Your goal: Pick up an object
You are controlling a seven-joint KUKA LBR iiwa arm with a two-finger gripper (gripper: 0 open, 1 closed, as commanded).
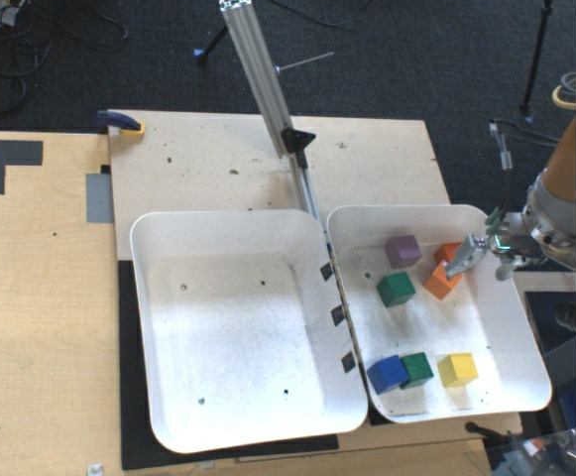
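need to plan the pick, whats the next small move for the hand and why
Probably lower the hand a little onto the orange block: it sits right at that block in the right bin, with the purple block and green block lying apart to its left.

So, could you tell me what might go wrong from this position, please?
1. The gripper sits at the orange block, which looks tilted; a grasp could slip off its slanted faces.
2. A second orange block lies right beside it, so closing could nudge or catch both.
3. All this is near the right bin's far wall, so a pushed block may wedge there.
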